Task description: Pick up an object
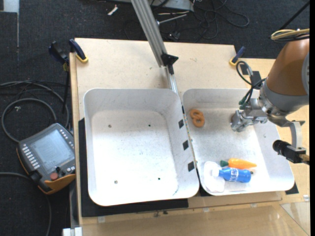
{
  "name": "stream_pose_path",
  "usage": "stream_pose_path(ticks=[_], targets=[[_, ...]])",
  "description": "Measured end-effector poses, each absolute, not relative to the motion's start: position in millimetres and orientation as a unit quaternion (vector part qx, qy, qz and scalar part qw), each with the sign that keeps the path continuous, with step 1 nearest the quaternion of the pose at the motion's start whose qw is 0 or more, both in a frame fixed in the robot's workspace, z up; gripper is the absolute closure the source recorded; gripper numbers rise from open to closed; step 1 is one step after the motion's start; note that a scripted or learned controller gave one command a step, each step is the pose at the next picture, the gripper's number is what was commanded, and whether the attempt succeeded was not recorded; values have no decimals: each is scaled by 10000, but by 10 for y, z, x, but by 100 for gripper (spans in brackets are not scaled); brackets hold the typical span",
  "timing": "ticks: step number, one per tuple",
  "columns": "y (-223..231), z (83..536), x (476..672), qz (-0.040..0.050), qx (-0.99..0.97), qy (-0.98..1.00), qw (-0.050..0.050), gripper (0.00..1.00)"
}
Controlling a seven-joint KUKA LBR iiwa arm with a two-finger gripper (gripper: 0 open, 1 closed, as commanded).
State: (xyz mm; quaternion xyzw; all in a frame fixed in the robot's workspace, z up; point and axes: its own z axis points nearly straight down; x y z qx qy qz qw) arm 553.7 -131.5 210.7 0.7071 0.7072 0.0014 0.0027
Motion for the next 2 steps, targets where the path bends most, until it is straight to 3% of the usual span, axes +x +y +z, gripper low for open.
stream_pose_path(ticks=[1, 2], targets=[[-1407, 2698, 5545, 16, 7066, 7076, 35, 100], [-780, 2629, 5687, 9, 7040, 7102, -2, 100]])
